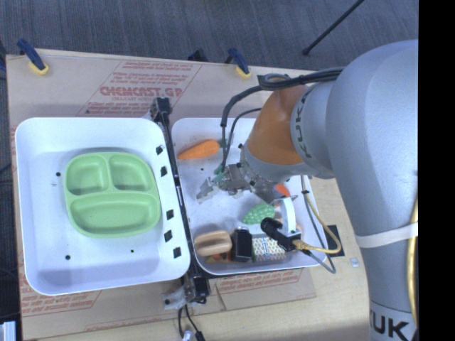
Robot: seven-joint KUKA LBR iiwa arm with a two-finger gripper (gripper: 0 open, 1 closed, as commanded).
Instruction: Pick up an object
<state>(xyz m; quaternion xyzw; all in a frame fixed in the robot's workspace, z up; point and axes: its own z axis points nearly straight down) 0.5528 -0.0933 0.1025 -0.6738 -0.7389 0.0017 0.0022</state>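
My gripper [214, 185] hangs low over the middle of the right bin [186, 212], pointing left on the grey arm with its orange band. An orange carrot [198, 149] lies just beyond it, near the bin's far left corner. A tan bun [213, 243] rests at the bin's near edge. To the bun's right are a small black block [243, 246] and a patterned blue-and-white box [268, 249]. A green leafy toy [259, 212] lies under the wrist. I see nothing held at the gripper's tip.
The left bin [32, 212] holds a green divided plate [111, 192]. A row of black clips [170, 215] runs along the rims where the two bins meet. Cardboard [106, 84] covers the bench beneath both bins. The arm's bulk hides the right bin's right side.
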